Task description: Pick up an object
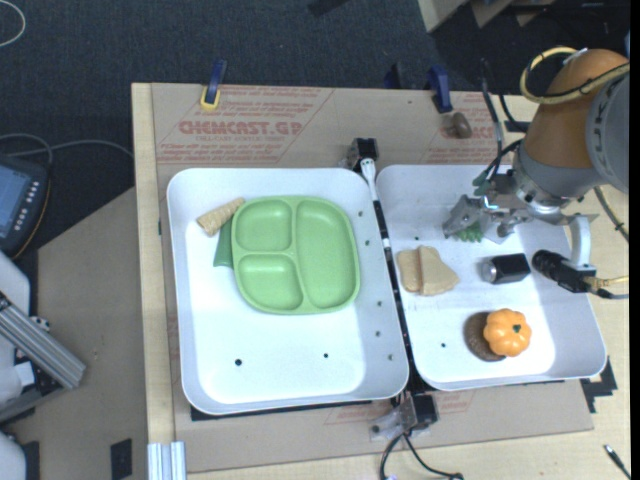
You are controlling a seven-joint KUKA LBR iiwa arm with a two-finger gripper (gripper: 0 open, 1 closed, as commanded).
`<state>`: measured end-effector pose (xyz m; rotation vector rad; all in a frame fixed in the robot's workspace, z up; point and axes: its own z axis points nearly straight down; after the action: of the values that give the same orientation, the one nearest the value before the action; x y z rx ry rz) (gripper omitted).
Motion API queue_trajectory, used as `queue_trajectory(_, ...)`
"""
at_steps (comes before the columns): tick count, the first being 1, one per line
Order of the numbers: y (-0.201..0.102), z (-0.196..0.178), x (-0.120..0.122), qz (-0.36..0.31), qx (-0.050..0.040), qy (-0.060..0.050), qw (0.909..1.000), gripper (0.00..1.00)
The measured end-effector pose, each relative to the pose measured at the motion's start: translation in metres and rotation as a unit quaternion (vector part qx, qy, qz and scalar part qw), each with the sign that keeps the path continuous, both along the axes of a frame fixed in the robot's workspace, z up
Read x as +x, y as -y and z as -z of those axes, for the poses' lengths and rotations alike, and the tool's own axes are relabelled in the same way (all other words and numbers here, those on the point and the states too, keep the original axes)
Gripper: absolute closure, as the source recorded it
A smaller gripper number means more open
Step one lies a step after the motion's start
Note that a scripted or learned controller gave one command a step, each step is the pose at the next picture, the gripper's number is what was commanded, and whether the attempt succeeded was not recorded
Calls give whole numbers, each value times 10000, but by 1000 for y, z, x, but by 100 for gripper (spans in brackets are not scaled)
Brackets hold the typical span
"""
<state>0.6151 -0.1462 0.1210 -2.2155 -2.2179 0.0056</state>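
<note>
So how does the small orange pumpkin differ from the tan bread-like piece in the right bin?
The small orange pumpkin is round, bright and topped by a green stem; the tan bread-like piece is flat, pale and wedge-shaped. The pumpkin sits nearer the bin's front edge, the bread piece by its left wall. Both lie apart from the gripper.

Background stuff, going outward from the gripper: it hangs over the right white bin, and the left white bin sits touching that one, further to the gripper's left in the view. Both rest on a brown board with red CHEMCAST lettering (partly cut off). A blue clamp bites the board's far edge just beyond the gripper, and a yellow-jawed clamp sits well off to its left. A black clip is at the bins' far seam. Far left there's a dark screen device on grey carpet.
</note>
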Motion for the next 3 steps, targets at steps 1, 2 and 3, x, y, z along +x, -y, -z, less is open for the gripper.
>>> queue_trajectory(1, -1, 38, -1, 5, 2, 7, 10000, 0)
queue_trajectory(2, -1, 25, 1, 5, -7, 33, 10000, 100)
queue_trajectory(3, -9, -35, -1, -5, -21, 76, 10000, 100)
